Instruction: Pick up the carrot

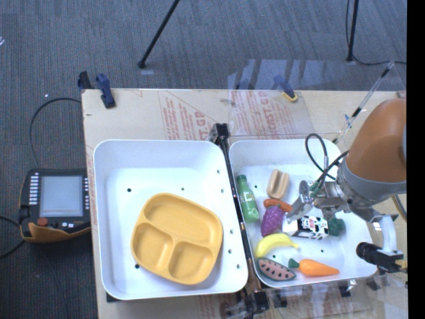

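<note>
Carrot (319, 268) lies on the floor of the right bin (265, 153), near its front edge, orange body pointing right with a small green top on its left end. Just to its left sits a watermelon slice (276, 270), and a banana (275, 244) rests just behind that. Nothing touches the carrot, and it sits flat in the bin, so the pick has not been made.

The arm (375, 155) reaches in from the right, and its end effector (309, 205) hangs over the middle of the same bin, above a black-and-white toy cow (312, 226) and beside a bunch of purple grapes (273, 219). That places it behind the carrot, near but clearly apart. Whether the end effector is open or closed cannot be told from this view, as wrist hardware and cables clutter that spot; no object can be made out held in it.

Also in the right bin are a green bottle (248, 197) along the left wall and a hot dog bun (277, 183) toward the back. The left bin (119, 158) holds a yellow divided tray (176, 238). Both bins rest on the desk (166, 111).

By this reading the task is at an early stage: the end effector would need to come forward over the carrot, descend, close on it and lift. The watermelon slice close by leaves little room on that side.
</note>
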### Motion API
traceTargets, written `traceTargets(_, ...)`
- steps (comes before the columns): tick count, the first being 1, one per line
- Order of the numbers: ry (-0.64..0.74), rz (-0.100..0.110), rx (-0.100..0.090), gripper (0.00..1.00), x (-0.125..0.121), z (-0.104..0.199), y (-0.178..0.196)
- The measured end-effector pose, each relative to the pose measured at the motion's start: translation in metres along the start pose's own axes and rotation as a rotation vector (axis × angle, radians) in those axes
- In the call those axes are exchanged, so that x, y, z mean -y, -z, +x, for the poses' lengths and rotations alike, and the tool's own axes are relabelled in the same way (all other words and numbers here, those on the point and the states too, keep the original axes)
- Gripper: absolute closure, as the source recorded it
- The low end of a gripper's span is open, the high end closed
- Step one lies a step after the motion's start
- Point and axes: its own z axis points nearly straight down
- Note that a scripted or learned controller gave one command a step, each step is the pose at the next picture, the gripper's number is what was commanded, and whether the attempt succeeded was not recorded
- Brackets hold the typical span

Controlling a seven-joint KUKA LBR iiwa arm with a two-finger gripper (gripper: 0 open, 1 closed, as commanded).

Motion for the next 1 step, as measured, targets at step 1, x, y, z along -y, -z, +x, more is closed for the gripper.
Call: traceTargets(1,0.209,-0.025,0.009,0.0,0.0179,-0.0367,-0.0846)
